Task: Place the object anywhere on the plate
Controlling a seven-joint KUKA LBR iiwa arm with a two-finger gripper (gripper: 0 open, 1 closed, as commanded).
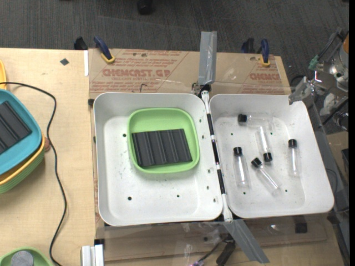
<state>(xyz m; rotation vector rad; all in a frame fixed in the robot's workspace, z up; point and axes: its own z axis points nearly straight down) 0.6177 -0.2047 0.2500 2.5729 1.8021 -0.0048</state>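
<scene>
A green square plate [162, 124] sits in the left white bin [161, 206] and carries a dark ribbed mat [162, 147]. Several clear vials with black caps lie scattered in the right white bin [277, 204], among them one [240, 169] at the left, one [292, 158] at the right and one [262, 139] in the middle. My gripper [310, 85] hangs at the far right, above the back right corner of the right bin and apart from the vials. It is partly cut off and cluttered with cables.
A cardboard sheet [144, 71] with blue clamps lies behind the bins. Stacked teal and green dishes [19, 143] and a black cable [55, 165] rest on the wooden bench at the left. A metal strip [207, 60] stands upright between the bins.
</scene>
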